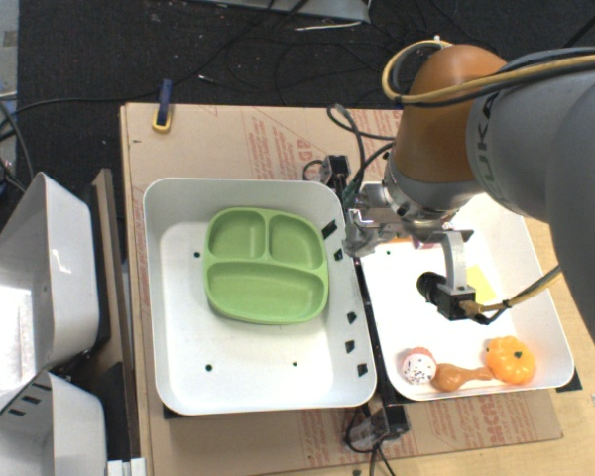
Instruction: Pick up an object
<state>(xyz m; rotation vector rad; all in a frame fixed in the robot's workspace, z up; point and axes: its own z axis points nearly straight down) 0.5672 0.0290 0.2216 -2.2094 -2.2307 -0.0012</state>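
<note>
Choosing a target comes first, and the likeliest ones lie in the right bin (535, 266): an orange pumpkin (509, 360) near its front corner, a tan gourd (458, 374) just beside it and seemingly touching it, and a speckled ball (417, 367) at the gourd's other end. A yellow piece (481, 288) lies farther back, partly hidden, so I cannot say what it is. The three front things are small and rounded, and I judge that to be the main risk: closing off-centre on a curved side could squirt the pumpkin or ball away. Because they crowd along the bin's front wall, coming down on one could also nudge its neighbour or jam against that wall. The green plate (268, 266) in the left bin (169, 296) is the other choice, but it lies flat and wide, and I would expect a grab at its low rim to slip. My tool (402, 234) hangs over the back of the right bin, close to the divide between the bins and well apart from the front cluster; a descent from here would likely meet bare floor and close on nothing. My wrist (431, 167) hides its tip, so I cannot tell whether it is apart or together, and I can make out nothing held in it.
</note>
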